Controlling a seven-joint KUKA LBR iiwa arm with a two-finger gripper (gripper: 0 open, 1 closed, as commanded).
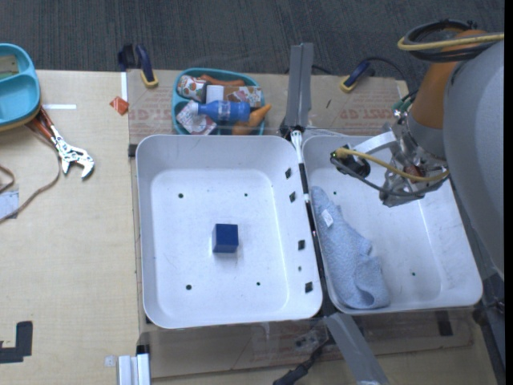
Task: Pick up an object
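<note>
A small blue cube (226, 238) sits near the middle of the left white bin (160, 295). A crumpled grey cloth (349, 253) lies along the left side of the right white bin (449, 291). My gripper (395, 188) hangs over the upper part of the right bin, up and to the right of the cloth and apart from it. Cables and a black fitting (349, 164) stick out to its left. Nothing can be seen held in it.
Behind the left bin stands a blue bowl (218, 103) of assorted small items. A wrench (70, 157) and a teal tray (16, 83) lie on the bench at the far left. A metal divider (300, 87) rises between the bins at the back.
</note>
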